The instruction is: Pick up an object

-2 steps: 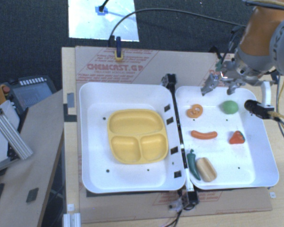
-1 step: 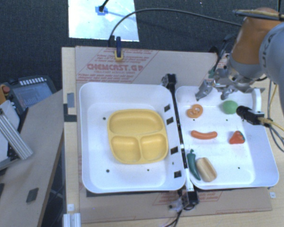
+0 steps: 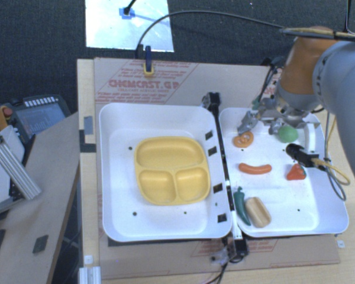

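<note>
My claw (image 3: 261, 120) hangs low over the far end of the right bin (image 3: 328, 218), reaching in from the right on the grey arm (image 3: 337, 64) with its orange band. From this slanted overhead view I cannot tell how the claw is set, because the metal parts blur together against the white floor. I see nothing held in it.

Just below the claw lies a round orange slice (image 3: 244, 139), very near the claw's tip, though I cannot tell whether they touch. Just beside the claw, toward the right, sits a green ball-shaped item (image 3: 287, 134), partly under the wrist. Either could be the object I am after.

Further toward me in the same bin lie a sausage-shaped orange piece (image 3: 255, 169), a small red wedge (image 3: 296, 173), and at the near left a dark green pepper (image 3: 239, 205) touching a tan bread roll (image 3: 258, 212).

The left bin (image 3: 115, 158) holds a yellow divided tray (image 3: 169, 169), well apart from the claw.

I judge this to be the approach-and-descend step, with no grasp made yet. The next move calls for centring over one item, most likely the orange slice, going down until the claw straddles it, then closing and lifting. The slice looks flat, so it may slip out.
</note>
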`<state>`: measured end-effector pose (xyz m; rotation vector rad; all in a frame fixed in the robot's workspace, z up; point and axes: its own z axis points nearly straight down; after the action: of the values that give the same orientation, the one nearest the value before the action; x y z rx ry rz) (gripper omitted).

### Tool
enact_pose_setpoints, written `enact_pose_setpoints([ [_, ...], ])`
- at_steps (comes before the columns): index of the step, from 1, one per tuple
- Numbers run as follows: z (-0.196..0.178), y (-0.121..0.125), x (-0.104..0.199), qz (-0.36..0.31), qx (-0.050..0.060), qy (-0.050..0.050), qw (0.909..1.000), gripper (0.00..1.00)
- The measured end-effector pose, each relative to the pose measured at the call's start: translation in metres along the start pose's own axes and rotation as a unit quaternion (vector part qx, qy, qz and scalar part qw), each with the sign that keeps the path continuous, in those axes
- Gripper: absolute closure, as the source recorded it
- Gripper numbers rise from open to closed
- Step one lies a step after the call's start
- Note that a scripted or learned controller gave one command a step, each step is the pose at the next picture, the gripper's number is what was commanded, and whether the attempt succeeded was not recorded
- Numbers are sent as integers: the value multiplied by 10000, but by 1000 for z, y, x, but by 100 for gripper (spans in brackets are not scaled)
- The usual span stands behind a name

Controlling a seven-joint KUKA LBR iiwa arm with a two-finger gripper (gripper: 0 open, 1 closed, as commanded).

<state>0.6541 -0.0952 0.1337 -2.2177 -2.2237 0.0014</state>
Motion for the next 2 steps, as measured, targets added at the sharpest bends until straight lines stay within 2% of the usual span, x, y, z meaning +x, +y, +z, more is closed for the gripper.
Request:
enact_pose_setpoints([
  [1, -13, 2, 0, -6, -25, -4, 10000, 100],
  [2, -64, 5, -10, 9, -44, -8, 10000, 100],
])
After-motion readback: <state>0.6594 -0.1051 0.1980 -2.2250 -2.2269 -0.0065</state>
